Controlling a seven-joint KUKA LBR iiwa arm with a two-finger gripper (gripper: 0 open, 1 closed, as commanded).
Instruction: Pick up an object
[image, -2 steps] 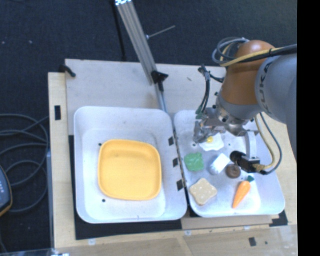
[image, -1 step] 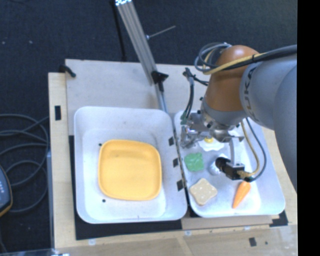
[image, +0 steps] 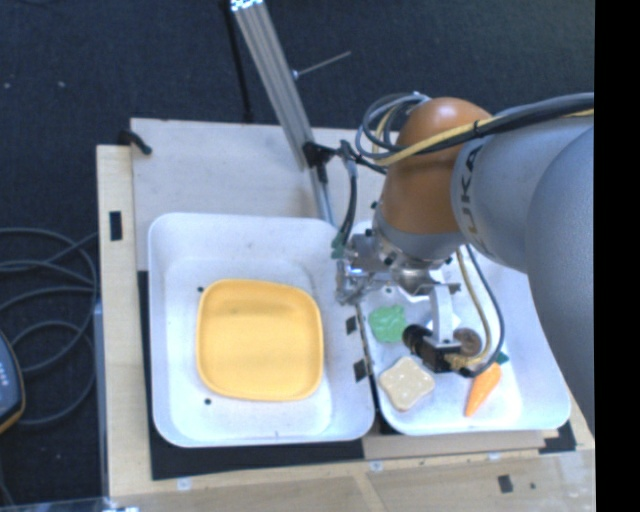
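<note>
In the right bin (image: 530, 400) lie a green lumpy object (image: 387, 323), a cream square piece (image: 406, 383), an orange carrot (image: 481, 389) and a small brown round thing (image: 467, 343). My gripper (image: 352, 283) hangs low over the left edge of this bin, just left of and above the green object. The wrist and its orange band (image: 430, 170) hide the far part of the bin. I see nothing held in the gripper.
The left bin (image: 170, 250) holds a yellow square plate (image: 260, 338). A metal rail (image: 280, 90) slants up behind the bins. The bins' shared walls run right under the gripper.
</note>
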